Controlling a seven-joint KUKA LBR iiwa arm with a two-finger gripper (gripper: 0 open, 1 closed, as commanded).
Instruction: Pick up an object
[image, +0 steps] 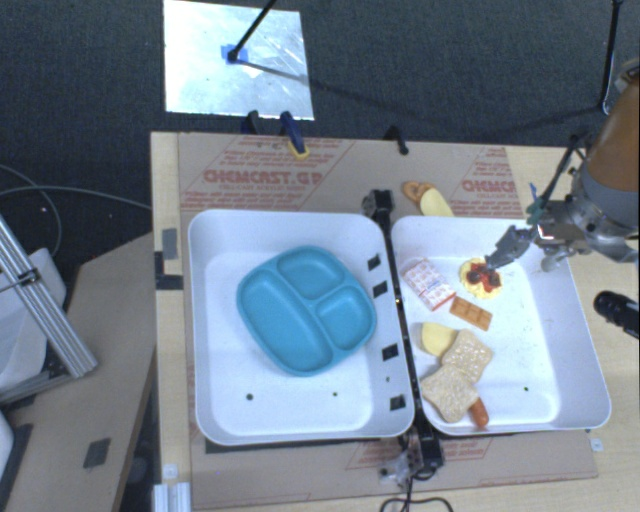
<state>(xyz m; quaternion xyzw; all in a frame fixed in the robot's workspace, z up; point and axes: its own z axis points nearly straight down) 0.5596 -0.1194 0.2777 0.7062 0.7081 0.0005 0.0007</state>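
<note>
White bins sit side by side on the bench. We see a blue plate (305, 322) with three compartments in the left bin (215, 300). In the right bin (565, 340) lie small food pieces — a yellow round piece with red on top (482, 278), a wrapped candy (427, 284), a brown cracker (471, 314) and bread slices (457, 375). The gripper (508, 248) hangs just beside the yellow piece; we cannot tell how it stands.

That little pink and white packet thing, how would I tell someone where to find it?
Start at the right-hand white bin, the one holding the toy food. Look near its upper left corner, beside the black divider between the bins, where the packet lies. It alone is pink and white with a checked look; its neighbours are yellow, tan or brown.
</note>
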